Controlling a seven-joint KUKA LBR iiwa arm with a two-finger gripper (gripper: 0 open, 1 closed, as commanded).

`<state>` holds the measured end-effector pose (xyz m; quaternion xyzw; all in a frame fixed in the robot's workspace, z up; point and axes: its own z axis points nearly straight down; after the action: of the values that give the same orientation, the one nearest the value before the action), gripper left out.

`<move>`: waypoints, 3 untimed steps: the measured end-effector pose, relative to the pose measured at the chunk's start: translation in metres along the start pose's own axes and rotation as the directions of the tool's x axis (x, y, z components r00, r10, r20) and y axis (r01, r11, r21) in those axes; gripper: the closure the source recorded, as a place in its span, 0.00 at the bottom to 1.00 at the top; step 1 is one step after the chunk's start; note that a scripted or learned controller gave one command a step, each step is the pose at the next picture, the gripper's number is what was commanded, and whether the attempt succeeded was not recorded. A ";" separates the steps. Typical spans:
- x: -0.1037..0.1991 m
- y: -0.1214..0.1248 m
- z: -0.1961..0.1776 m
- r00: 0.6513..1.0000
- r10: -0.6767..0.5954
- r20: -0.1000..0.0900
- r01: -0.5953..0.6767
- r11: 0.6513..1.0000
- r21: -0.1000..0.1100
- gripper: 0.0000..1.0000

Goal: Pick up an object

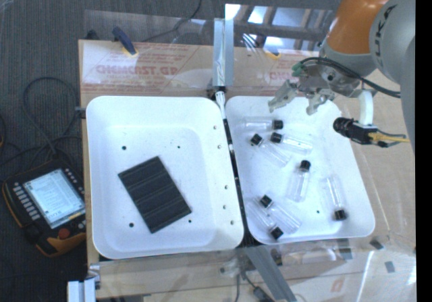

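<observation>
Several clear vials with black caps lie scattered in the right bin [362, 194]. One vial [262, 123] lies near the bin's far edge, another vial [299, 183] in the middle, and a third vial [333, 194] toward the right wall. My gripper [299, 101] hangs above the far edge of this bin, just right of the nearest vial. It is open, its two fingers [280, 98] splayed apart with nothing between them. A black ribbed pad [154, 194] lies flat in the left bin [96, 159].
The orange-banded arm [361, 17] comes in from the upper right, with a black cable fitting [347, 126] hanging over the right bin's far right corner. A metal post [223, 54] stands behind the divider between the bins. A teach pendant [44, 199] lies on the floor at left.
</observation>
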<state>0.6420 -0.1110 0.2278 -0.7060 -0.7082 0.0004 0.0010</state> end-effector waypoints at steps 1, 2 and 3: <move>-0.037 0.001 0.119 1.000 -0.017 0.002 0.017 1.000 0.002 0.00; -0.032 -0.011 0.138 0.996 -0.092 0.007 0.092 0.996 -0.010 0.00; -0.013 -0.055 0.137 0.985 -0.175 0.008 0.175 0.985 -0.015 0.00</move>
<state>0.5871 -0.1245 0.0906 -0.6412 -0.7673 -0.0028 -0.0066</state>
